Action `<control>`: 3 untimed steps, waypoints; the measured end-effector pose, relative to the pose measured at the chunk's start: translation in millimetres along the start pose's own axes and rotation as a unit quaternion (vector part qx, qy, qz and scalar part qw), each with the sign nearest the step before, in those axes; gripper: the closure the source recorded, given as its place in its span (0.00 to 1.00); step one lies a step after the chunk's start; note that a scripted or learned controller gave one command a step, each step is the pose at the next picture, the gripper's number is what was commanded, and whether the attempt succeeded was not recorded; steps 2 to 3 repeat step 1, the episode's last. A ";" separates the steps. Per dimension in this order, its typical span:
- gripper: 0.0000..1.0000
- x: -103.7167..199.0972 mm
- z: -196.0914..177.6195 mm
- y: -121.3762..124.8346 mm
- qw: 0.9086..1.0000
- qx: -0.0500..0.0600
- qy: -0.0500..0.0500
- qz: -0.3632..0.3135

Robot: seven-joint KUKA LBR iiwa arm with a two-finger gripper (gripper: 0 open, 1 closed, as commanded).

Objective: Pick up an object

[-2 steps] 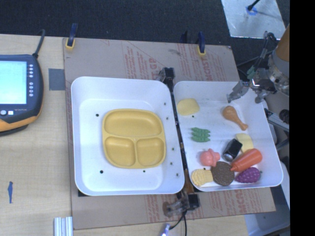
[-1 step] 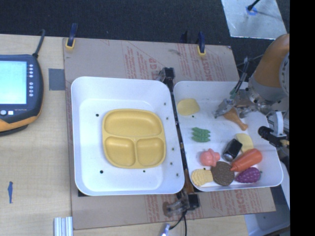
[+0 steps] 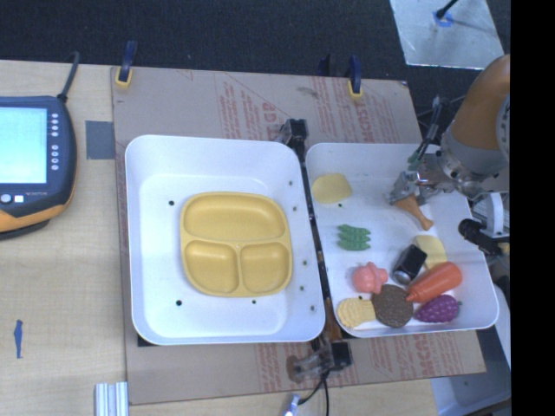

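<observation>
The gripper hung low over the upper right part of the right bin, and the thing nearest it was a small orange piece — a stubby, carrot-like shape lying directly under and just in front of the fingertips. Its long axis ran on a slant, from upper left near the tool down toward the lower right, so the piece lay partly beneath the gripper and trailed away toward the bin's near right side. Whether the tool touched it could not be settled from this slant, and the state of the tool itself could not be told either; the metal parts there blurred together against the white floor. The arm came in from the right edge, its orange band high above the wrist, the wrist bent steeply downward so the tool pointed almost straight at the bin floor. The other pieces — a yellow lump, a green pod, a pink figure and a cluster by the near right corner — lay well apart from the tool. The left bin held a yellow divided tray. My judgement: any closing move would turn on squaring the tool across that slanted axis.
</observation>
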State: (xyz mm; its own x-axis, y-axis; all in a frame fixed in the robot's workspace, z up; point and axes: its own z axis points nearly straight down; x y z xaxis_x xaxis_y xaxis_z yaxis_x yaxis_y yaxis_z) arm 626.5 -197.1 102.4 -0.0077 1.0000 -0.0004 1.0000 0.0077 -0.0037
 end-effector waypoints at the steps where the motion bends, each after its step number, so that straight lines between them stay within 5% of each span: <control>1: 1.00 98.3 -74.5 -20.1 1.000 -0.001 0.001 0.001; 3: 1.00 98.3 -74.5 -20.1 1.000 -0.001 0.001 0.001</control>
